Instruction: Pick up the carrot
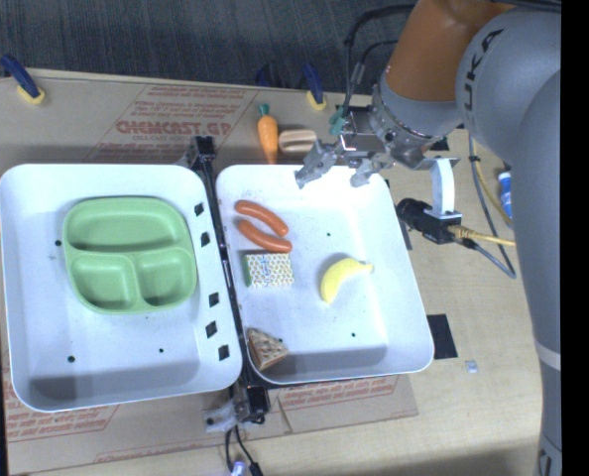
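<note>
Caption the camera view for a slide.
Open gripper hovers at the right bin's far rim, near the carrot lying outside on the bench.

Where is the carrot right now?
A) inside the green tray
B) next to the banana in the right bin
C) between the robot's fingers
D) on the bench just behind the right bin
D: the carrot lies on the brown bench just beyond the back rim of the right bin, beside a small bun, with the gripper off to its right and nothing between its fingers.
</note>
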Controlling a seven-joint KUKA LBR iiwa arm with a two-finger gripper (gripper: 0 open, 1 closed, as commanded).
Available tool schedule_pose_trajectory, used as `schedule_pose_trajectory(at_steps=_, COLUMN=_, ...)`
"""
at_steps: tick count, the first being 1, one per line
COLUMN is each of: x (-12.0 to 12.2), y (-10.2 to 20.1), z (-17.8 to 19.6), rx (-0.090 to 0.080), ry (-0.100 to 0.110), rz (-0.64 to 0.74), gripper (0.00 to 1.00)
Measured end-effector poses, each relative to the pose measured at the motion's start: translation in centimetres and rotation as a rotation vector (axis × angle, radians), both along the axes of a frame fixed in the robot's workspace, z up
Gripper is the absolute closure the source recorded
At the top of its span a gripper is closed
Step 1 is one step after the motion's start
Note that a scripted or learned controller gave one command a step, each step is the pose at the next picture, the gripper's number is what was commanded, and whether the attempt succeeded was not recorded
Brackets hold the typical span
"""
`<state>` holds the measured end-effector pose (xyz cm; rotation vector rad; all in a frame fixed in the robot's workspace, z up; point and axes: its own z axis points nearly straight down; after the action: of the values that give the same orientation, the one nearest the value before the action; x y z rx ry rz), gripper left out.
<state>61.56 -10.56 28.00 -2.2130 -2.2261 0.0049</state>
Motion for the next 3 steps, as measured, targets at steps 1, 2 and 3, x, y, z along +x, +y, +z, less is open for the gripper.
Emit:
schedule_pose_trajectory(at_steps=1, x=3.3, y=-0.4, z=-18.9, rx=0.000, ry=0.001, rz=0.012, gripper=0.00)
schedule_pose_trajectory(at_steps=2, x=4.1, y=-3.3, z=-18.8, rx=0.000, ry=-0.004, rz=0.267, gripper=0.00)
schedule_pose_trajectory(at_steps=3, x=4.1, y=-10.1, z=-14.2, rx=0.000, ry=-0.004, rz=0.527, gripper=0.00)
